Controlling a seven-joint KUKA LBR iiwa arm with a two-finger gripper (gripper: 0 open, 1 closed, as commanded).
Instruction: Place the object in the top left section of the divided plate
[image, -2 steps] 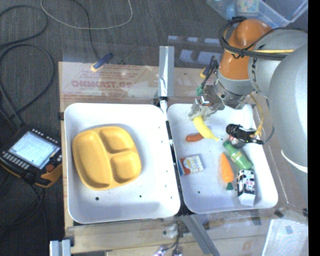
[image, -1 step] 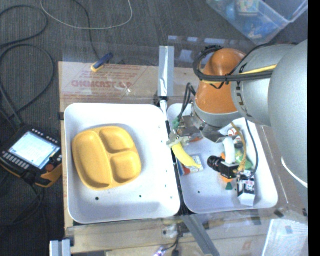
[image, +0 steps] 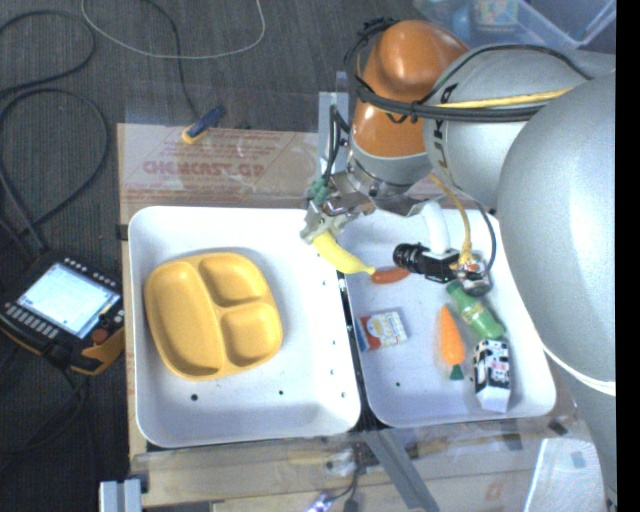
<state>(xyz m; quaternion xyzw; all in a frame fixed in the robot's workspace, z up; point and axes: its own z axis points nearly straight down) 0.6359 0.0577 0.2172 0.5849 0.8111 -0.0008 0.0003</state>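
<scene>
A yellow divided plate (image: 212, 312) lies in the left bin (image: 160, 420), with one long section on its left and two smaller ones on its right. My gripper (image: 322, 222) hangs over the ridge between the two bins, at their far side. It is shut on the top end of a yellow banana (image: 338, 256), which slants down to the right from the fingers. The banana is to the right of the plate and apart from it.
The right bin (image: 420, 400) holds a red pepper-like piece (image: 390, 275), a small printed packet (image: 383, 330), an orange carrot (image: 451, 340), a green bottle (image: 476, 310) and a small carton (image: 492, 372). A teach pendant (image: 65, 310) lies off the bench at left.
</scene>
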